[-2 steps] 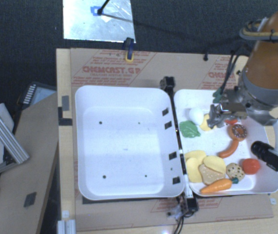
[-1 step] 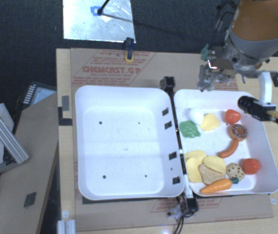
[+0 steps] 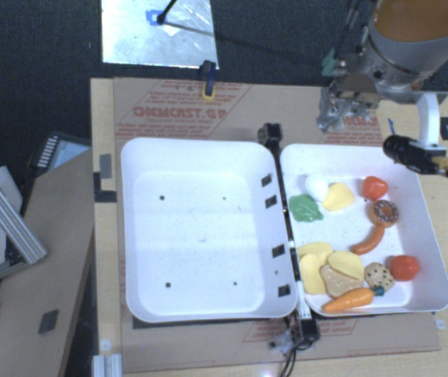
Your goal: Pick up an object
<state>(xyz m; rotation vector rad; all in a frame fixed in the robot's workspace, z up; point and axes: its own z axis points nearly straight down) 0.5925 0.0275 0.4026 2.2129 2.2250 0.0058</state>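
Note:
The right bin (image 3: 431,234) holds several toy foods: a white egg (image 3: 316,185), a yellow piece (image 3: 338,197), a green leaf (image 3: 305,208), a red tomato (image 3: 375,187), a donut (image 3: 384,212), a sausage (image 3: 367,240), a cookie (image 3: 378,275), a second tomato (image 3: 404,267), a carrot (image 3: 347,300) and yellow slices (image 3: 345,263). My gripper (image 3: 340,118) hangs above the cardboard just behind the bin's back left corner, apart from every object. Nothing is seen in it.
The left bin (image 3: 200,234) lies beside the right one, joined by a black-clipped divider (image 3: 280,210). A black bracket (image 3: 412,154) juts over the right bin's back rim. A shiny metal sheet (image 3: 159,22) lies behind the bench.

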